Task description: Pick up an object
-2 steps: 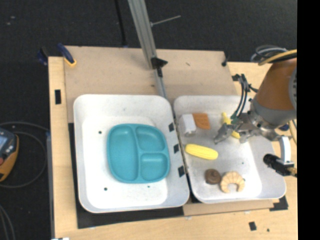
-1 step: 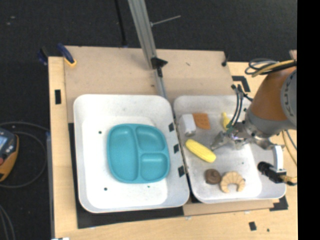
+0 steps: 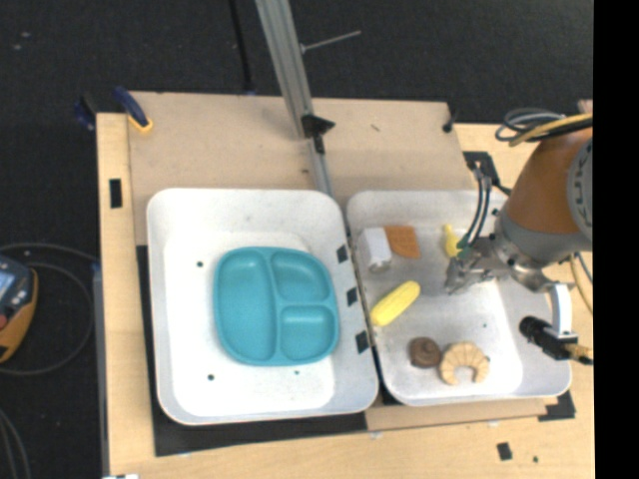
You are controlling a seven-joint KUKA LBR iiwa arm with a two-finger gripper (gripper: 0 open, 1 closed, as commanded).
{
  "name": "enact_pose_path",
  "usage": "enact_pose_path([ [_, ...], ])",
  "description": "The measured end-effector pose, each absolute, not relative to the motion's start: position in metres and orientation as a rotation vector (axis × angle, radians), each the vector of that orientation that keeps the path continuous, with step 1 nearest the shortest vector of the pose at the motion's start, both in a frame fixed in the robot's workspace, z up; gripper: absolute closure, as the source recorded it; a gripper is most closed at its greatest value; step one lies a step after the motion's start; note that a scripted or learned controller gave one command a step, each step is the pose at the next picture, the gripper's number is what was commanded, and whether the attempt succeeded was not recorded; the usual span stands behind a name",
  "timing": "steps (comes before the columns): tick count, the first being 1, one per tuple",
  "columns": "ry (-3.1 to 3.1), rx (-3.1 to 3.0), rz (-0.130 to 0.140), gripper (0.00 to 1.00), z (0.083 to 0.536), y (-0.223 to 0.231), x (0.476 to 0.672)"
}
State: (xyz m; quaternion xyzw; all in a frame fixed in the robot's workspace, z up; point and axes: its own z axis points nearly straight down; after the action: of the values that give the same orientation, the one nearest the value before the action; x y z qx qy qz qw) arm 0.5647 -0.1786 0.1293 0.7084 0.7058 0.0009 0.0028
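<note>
Two shallow white bins sit side by side on the desk [image 3: 250, 143], a pale wooden board with dark floor around it. The left bin [image 3: 180, 228] carries a teal divided plate [image 3: 275, 304] near its middle, with three compartments, the two smaller ones toward the bin's right wall. The right bin [image 3: 499, 367] carries the small things.

The arm [image 3: 547, 193], grey with an orange band, comes in over the right bin's right edge, and its gripper [image 3: 461, 272] hangs over the bin's upper middle. Whether its fingers are spread or pressed together cannot be told from this angle, and nothing is seen pinched between them.

A grey metal post [image 3: 290, 68] leans up from the desk's far edge, its foot between the two bins' far corners.

In the right bin, a yellow corn cob [image 3: 395, 302] lies at a slant near the left wall, about midway along it. A tan croissant-shaped piece [image 3: 465, 363] lies near the bin's near edge, and a small brown lump [image 3: 425, 352] sits just beside it on the left. Toward the bin's far left corner stands a small grey-white block [image 3: 376, 248], with an orange-brown square piece [image 3: 402, 241] touching or just beside it on the right. A little yellow thing [image 3: 450, 239] shows just left of the gripper, too small to name.

A blue-and-yellow clamp [image 3: 133, 111] grips the desk's far left corner.
</note>
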Motion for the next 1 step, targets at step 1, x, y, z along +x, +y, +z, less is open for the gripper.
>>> enact_pose_path([
  [1, 2.217, 2.219, 0.003, 1.0, 0.173, -0.1794, 0.5631],
])
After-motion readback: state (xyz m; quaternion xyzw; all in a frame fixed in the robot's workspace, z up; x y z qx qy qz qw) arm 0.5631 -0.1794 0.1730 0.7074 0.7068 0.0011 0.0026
